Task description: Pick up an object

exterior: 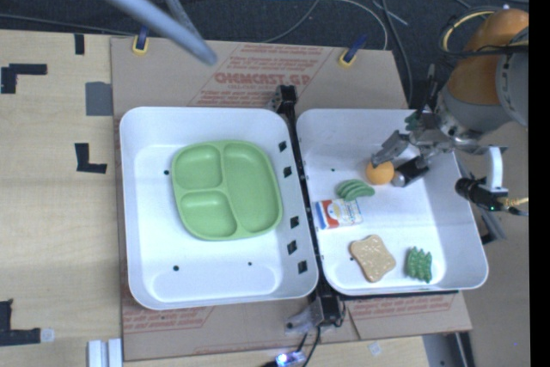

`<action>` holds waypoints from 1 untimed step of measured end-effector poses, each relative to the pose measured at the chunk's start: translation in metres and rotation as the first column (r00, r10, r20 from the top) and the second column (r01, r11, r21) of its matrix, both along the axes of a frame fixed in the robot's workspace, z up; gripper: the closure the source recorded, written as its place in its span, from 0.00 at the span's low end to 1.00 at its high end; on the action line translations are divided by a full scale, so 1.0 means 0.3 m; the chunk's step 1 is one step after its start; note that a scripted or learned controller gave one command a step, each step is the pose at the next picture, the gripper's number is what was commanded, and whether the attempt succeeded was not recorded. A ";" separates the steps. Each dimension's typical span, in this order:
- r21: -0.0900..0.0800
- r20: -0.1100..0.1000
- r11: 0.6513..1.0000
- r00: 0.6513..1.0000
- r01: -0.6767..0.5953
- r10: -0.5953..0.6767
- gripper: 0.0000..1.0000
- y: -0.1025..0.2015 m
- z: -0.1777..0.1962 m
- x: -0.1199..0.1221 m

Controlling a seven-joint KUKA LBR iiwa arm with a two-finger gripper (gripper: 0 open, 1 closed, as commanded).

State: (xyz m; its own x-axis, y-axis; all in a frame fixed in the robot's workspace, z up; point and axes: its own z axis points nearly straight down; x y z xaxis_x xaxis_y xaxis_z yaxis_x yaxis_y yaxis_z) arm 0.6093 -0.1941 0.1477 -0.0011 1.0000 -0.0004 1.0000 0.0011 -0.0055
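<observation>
A grey KUKA arm (481, 90) with an orange band reaches in from the right over the right-hand white bin (447, 211), its tool (397, 161) lowered to a small orange ball-like object (380, 173) near the bin's middle. One dark finger (411, 171) sits just to the right of the orange object and a lighter finger (388, 149) just above it, so the tool appears closed around the object, which touches or sits barely above the bin floor. Just below it lies a green striped piece (355, 190), and beside that a small white packet with red and blue print (337, 213). Nearer the front of the bin rest a tan slice of toy bread (372, 258) and, to its right, a dark green leafy toy (418, 264). The left-hand white bin (137, 185) holds a light green divided plate (227, 189) with three compartments. Both bins stand side by side on a cardboard sheet (258, 69) spread over the wooden tabletop (51, 202), with cables trailing across the dark floor behind.
</observation>
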 end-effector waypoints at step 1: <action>-0.008 0.019 1.000 1.000 0.000 0.001 0.00 -0.018 -0.149 -0.018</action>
